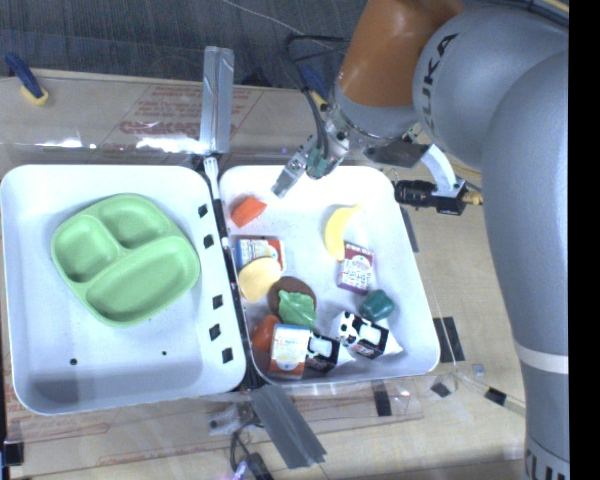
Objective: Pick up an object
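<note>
The right bin (405, 243) holds several small items. An orange piece (248, 209) lies at its far left, and a yellow banana-shaped toy (338, 228) lies near the middle. A small red-and-white carton (357, 266) and a teal object (377, 304) sit below the banana toy. A black-and-white cow-patterned item (363, 336) rests at the front. A yellow round piece (259, 278), a green item (296, 308) and an orange-topped cup (290, 348) crowd the left side. My gripper (292, 175) hangs over the bin's far left corner, just above and right of the orange piece, and I see nothing in it.
The left bin (30, 358) bears a green divided plate (127, 256). A metal divider bar (218, 98) stands between the bins at the back. The grey arm (500, 88) fills the upper right, with a black cable fitting (430, 194) over the right bin's rim.
</note>
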Robot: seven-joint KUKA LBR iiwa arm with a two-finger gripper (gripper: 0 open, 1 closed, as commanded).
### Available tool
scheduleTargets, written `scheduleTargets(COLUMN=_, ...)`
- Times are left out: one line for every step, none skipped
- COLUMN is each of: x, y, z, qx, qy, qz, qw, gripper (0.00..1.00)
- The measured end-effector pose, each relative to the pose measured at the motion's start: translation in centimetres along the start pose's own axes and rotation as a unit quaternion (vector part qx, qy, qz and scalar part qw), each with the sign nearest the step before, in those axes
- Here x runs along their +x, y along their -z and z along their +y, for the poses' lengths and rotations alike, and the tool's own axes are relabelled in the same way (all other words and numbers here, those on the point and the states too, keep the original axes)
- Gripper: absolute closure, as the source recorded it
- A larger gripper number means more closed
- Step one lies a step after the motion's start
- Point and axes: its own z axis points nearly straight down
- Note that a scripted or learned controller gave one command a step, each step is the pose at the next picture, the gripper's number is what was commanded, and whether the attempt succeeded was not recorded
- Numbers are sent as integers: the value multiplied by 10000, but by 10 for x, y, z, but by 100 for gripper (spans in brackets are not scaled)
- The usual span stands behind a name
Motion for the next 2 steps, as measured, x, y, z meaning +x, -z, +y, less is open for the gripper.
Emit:
scheduleTargets(x=56, y=26, z=55, qx=-7, qy=-313, qz=-9, qw=9995, gripper=100)
scheduleTargets(x=112, y=3, z=30, qx=11, qy=-69, qz=4, qw=10000, gripper=100)
